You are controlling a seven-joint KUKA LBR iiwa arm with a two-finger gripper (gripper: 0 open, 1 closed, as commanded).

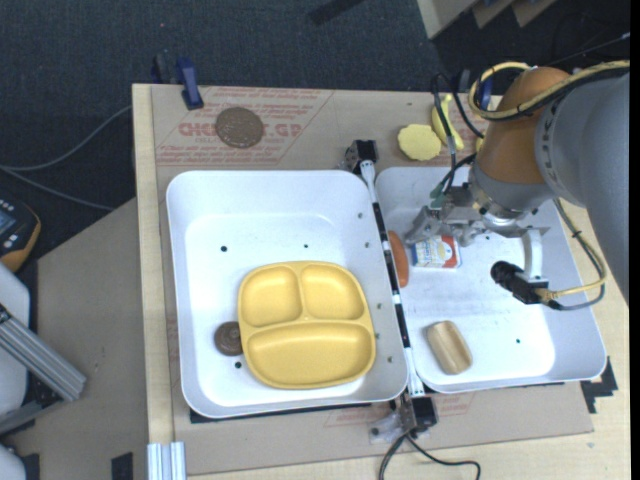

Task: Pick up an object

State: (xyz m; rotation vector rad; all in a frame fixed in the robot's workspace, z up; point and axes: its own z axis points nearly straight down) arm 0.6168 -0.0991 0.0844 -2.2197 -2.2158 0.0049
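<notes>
In the right bin, my gripper hangs low over the bin's far left part. Directly under it lies a small white carton with blue and red print. The gripper's body hides the carton's upper edge. An orange-red sausage-shaped item lies beside the carton, against the divider between the bins. A tan bread roll rests nearer the front of the right bin, apart from the gripper.
The left bin holds a yellow divided plate and a brown cookie at its left edge. On the bench behind the bins lie a brown disc and a yellow lump. A blue clamp grips the back edge.
</notes>
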